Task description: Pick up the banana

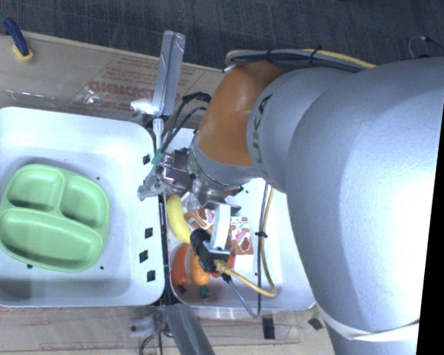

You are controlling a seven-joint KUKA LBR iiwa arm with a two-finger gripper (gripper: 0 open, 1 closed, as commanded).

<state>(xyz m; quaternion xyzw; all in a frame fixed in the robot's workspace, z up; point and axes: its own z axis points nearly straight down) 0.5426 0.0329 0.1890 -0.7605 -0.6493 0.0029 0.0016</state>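
The yellow banana (176, 217) lies in the right bin (288, 300), close to the wall it shares with the left bin. It is curved and runs from upper left to lower right. My gripper (164, 184) hangs right at the banana's upper end, low over the bin's left edge. The arm's grey body and orange band hide most of the right bin, and the gripper's tip is too cluttered to read. I cannot tell whether the banana is between its parts.
A green divided plate (52, 215) sits in the left bin (4, 132). Below the banana lie an orange-red round item (184, 268) and a colourful packet (241, 235). A blue-handled tool (16, 38) rests on the bench's far left corner.
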